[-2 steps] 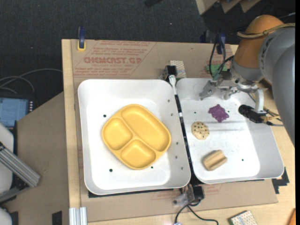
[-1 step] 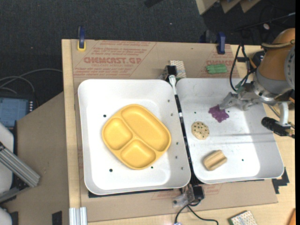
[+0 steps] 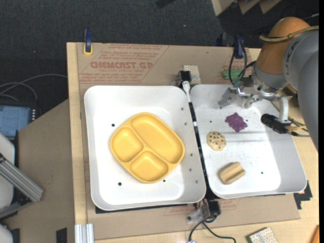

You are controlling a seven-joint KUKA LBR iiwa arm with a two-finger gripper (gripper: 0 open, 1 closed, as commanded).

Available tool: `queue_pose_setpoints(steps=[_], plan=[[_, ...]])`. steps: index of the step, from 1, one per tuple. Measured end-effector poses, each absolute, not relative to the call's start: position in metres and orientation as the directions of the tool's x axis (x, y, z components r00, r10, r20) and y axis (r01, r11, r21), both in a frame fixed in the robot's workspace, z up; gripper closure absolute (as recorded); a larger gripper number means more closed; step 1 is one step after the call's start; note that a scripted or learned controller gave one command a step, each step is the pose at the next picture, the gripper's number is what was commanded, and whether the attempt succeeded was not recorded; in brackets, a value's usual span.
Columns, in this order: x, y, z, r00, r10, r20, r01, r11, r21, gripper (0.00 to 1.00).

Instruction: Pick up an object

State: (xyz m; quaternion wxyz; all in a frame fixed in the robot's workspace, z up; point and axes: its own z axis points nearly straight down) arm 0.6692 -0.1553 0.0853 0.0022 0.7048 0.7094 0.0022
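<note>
The right bin (image 3: 283, 181) holds three small objects. A purple lump (image 3: 236, 121) lies near its middle. A round speckled cookie (image 3: 216, 140) sits close to the bin's left wall. A tan bread-like block (image 3: 232, 172) rests nearer the front. My gripper (image 3: 238, 100) hangs over the far part of the right bin, just behind the purple lump. It is open, its two metal fingers (image 3: 225, 100) spread apart, with nothing between them.
The left bin (image 3: 98, 105) holds a yellow divided plate (image 3: 147, 147). The grey arm with its orange band (image 3: 278, 44) fills the upper right. A black fitting (image 3: 275, 122) juts out over the right bin's right side. Brown board (image 3: 121, 62) surrounds both bins.
</note>
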Motion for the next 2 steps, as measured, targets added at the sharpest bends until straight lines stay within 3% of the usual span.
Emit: queue_pose_setpoints(steps=[1, 2], plan=[[0.651, -0.215, 0.086, 0.003, 1.0, 0.003, 1.0, -0.003, 0.001, 0.0], [0.665, -0.208, 0.084, 0.0, 1.0, 0.005, 1.0, 0.0, -0.009, 0.0]])
